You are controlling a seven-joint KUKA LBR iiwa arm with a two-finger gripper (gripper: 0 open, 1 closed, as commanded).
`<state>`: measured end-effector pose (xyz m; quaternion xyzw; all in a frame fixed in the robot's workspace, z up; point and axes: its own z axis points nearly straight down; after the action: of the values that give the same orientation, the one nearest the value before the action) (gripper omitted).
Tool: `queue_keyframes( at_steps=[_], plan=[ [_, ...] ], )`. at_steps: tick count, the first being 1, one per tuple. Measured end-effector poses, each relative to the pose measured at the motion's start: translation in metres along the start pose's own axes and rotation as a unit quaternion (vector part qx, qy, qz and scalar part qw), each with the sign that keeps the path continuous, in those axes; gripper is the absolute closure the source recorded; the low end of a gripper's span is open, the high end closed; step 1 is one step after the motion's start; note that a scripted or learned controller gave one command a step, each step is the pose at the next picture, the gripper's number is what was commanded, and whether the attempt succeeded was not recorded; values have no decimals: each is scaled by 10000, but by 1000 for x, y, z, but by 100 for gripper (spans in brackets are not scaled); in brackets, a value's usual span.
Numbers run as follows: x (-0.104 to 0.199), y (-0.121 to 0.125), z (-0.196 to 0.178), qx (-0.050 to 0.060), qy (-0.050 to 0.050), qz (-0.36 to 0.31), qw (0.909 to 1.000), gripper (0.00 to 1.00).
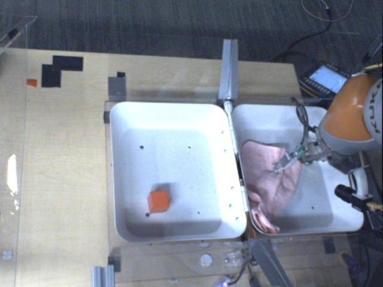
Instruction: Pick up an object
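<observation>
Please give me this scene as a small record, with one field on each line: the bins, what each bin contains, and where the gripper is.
left bin: white, shallow; holds one orange block near its front
right bin: white, shallow; holds a pink cloth, crumpled along its left side
gripper: over the right bin, at the upper right edge of the pink cloth
arm: grey with an orange band, reaching in from the right
grasp: not clear whether the cloth is held
bench: light wood, bears both bins side by side
</observation>
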<state>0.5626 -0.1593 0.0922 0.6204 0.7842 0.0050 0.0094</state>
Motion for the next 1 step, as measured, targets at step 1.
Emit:
queue_keyframes(
  at_steps=[1],
  plan=[
    [1,4,-13,-41,-4,-12,10000,100]
  ],
)
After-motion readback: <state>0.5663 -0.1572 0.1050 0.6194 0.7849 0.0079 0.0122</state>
